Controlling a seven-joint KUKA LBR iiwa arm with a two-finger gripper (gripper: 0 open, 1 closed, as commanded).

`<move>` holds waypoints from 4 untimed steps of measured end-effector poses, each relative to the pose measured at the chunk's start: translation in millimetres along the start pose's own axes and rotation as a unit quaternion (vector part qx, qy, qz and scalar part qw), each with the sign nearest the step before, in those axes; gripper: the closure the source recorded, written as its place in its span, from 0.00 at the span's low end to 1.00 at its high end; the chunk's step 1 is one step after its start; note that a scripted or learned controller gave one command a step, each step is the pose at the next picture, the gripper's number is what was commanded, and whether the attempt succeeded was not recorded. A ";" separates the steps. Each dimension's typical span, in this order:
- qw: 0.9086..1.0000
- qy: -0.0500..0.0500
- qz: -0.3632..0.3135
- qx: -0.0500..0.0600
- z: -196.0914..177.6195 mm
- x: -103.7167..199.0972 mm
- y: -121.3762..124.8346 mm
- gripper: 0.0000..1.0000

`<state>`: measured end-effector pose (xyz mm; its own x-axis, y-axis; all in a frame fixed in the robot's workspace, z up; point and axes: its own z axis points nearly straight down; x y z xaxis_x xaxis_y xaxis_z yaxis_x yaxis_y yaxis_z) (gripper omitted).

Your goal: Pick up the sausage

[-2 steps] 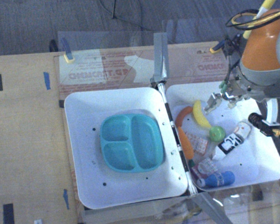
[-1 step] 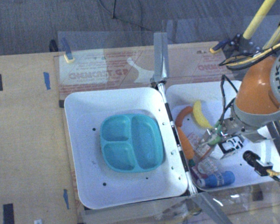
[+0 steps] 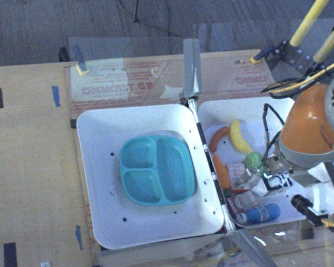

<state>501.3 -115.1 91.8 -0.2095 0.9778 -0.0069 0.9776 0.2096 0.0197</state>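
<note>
At the near edge of the right bin [image 3: 290, 218] lies a small bottle [image 3: 261, 213] with a blue end, on its side, close to the front wall. Just above it there is a clear plastic packet [image 3: 239, 176] with some red print. The gripper [image 3: 262, 174] is low over this part of the bin, between the packet and the arm's body, and close to a small green ball-like thing [image 3: 252, 160]. The gripper is partly hidden by its own metal parts and cables, so it is not possible to tell if it is apart or together, and nothing can be seen held in it.

Along the left wall of the same bin lies an orange carrot-like piece [image 3: 220, 172], long and thin. Farther back, the sausage [image 3: 218, 137] lies curved, reddish-orange, near the left wall and the back corner. It lies free on the bin floor, apart from the gripper. Just beside it, to the right, is a yellow banana [image 3: 239, 136], almost touching the green thing with its lower end.

The arm [image 3: 315, 128], with its orange band, covers the right side of this bin.

The left bin [image 3: 100, 165] holds a turquoise divided plate [image 3: 157, 169] with three compartments, about in the middle.

Behind both bins stands a clear panel [image 3: 122, 81] with mirrored red print.
</note>
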 end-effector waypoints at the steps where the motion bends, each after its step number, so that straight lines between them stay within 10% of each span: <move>1: 1.000 0.001 -0.010 0.000 0.0 -4.8 -16.6 0.00; 2: 0.991 0.004 -0.134 0.007 -29.5 -30.2 15.3 0.00; 3: 0.987 0.000 -0.162 0.000 0.1 -12.1 -18.2 0.00; 4: 0.990 0.000 -0.139 0.003 1.2 -9.7 35.2 0.00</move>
<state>537.7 -117.2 91.3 -0.4698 0.8827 -0.0117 0.8826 0.4700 0.0115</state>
